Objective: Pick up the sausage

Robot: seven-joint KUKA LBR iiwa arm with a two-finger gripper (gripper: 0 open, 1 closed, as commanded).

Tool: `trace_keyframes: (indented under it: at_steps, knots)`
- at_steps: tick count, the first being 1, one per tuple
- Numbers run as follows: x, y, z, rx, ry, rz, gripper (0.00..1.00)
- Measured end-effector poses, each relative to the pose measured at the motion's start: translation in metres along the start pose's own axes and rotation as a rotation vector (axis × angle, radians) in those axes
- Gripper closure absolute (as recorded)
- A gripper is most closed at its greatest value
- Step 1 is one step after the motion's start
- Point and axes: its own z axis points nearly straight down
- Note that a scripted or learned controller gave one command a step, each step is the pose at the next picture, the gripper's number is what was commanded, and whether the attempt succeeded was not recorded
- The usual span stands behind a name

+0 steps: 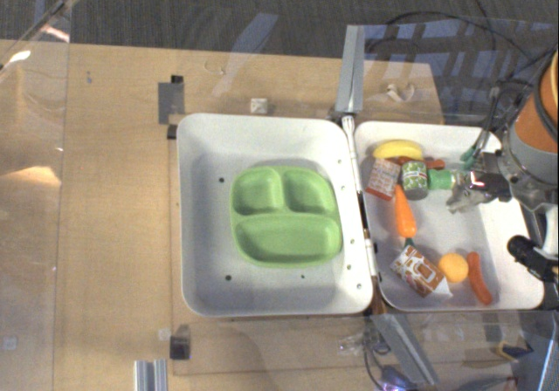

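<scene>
Sausage (479, 277) lies at the right bin's (515, 232) near right corner, just beside an orange ball (452, 267). Tool (472, 193) hovers farther back, its grip state unclear; approach should straddle the sausage crosswise, avoiding the ball.

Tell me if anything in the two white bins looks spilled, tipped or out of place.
Nothing stands out. The green three-compartment plastic tray lies flat in the left white bin. In the right white bin, the toy foods lie loose, including the red-orange sausage near the front edge. The tool hangs over that bin, away from the sausage.
</scene>
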Motion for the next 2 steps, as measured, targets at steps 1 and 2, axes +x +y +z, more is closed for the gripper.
trace_keyframes:
  at_steps: [1,2]
  knots:
    - [0.000,0.000,0.000,0.001,0.000,0.000,0.00]
    - [-0.073,-0.008,0.050,0.005,-0.001,-0.083,0.00]
